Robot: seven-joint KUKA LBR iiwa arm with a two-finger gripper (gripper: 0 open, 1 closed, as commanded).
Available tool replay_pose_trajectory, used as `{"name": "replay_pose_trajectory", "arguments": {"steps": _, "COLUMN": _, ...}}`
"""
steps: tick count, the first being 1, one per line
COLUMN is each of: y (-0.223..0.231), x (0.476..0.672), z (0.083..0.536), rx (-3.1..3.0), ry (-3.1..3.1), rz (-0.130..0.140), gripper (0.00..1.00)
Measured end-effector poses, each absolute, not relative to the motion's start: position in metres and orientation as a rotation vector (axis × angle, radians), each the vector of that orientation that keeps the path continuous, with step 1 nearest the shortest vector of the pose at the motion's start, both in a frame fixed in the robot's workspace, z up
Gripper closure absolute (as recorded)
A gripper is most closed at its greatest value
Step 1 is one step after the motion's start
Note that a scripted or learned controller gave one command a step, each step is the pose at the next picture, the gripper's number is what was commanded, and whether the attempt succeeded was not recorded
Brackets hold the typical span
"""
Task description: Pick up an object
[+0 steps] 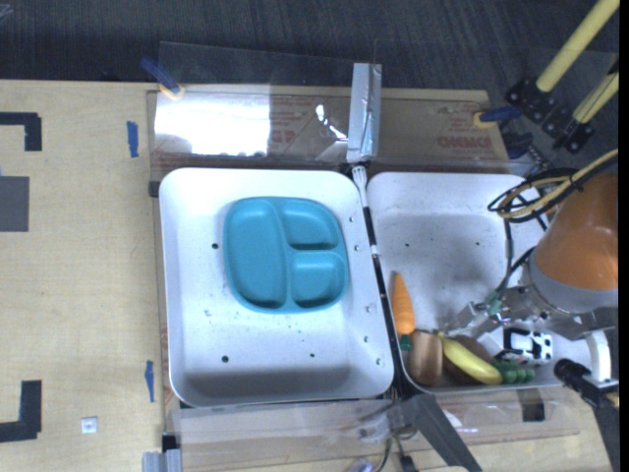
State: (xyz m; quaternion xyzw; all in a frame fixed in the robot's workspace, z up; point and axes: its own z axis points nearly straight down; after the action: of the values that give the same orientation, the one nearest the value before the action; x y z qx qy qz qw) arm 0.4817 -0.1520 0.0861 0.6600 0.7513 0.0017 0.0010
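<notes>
In the right bin (432, 214) an orange carrot (401, 305) lies along the left wall. A brown rounded object (426, 356) sits in the near left corner, with a yellow banana (470, 361) touching its right side. A small green object (517, 372) rests against the near wall. My gripper (480, 315) hangs low over the bin's near right part, just above and behind the banana. Nothing can be seen held in it. The arm's orange band (590, 244) hides the bin's right side.
The left bin (197, 342) holds a blue divided plate (287, 252) in its middle. A clear plastic sheet (256, 116) and a metal post (364, 106) stand behind the bins. Yellow cables (531, 197) loop over the right bin's far right corner.
</notes>
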Motion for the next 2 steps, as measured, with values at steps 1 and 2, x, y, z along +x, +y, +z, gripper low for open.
{"name": "replay_pose_trajectory", "arguments": {"steps": 1, "y": -0.113, "x": 0.603, "z": 0.101, "rx": 2.077, "ry": 2.358, "rz": 0.003, "gripper": 0.0}}
{"name": "replay_pose_trajectory", "arguments": {"steps": 2, "y": -0.122, "x": 0.657, "z": 0.117, "rx": 1.887, "ry": 2.511, "rz": -0.001, "gripper": 0.0}}
